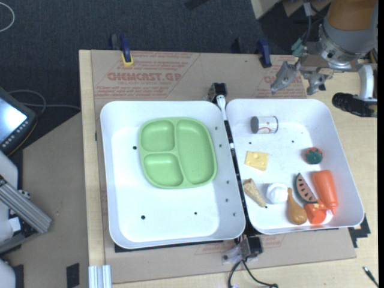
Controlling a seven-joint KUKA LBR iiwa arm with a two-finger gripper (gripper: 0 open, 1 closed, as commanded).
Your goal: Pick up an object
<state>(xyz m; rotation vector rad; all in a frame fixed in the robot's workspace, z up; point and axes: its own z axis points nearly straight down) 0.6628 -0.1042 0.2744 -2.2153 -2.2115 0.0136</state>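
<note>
1. We see the tool (pixel 298 80) hovering above the far edge of the right bin (pixel 336 131), fingers spread apart, grasping nothing
2. In the right bin lie a small can (pixel 264 124), a cheese slice (pixel 257 160), a carrot (pixel 326 188) and a watermelon wedge (pixel 305 188)
3. The green divided plate (pixel 178 152) sits in the left bin (pixel 120 179) on the desk (pixel 90 101)

Bench, bins and clutter beyond the toys

A green plate (pixel 178 152) with three compartments lies in the left bin (pixel 123 221), which touches the right bin (pixel 345 161); both rest on a brown board (pixel 174 71) held by two blue clamps (pixel 126 48), over dark carpet (pixel 90 11).
</note>
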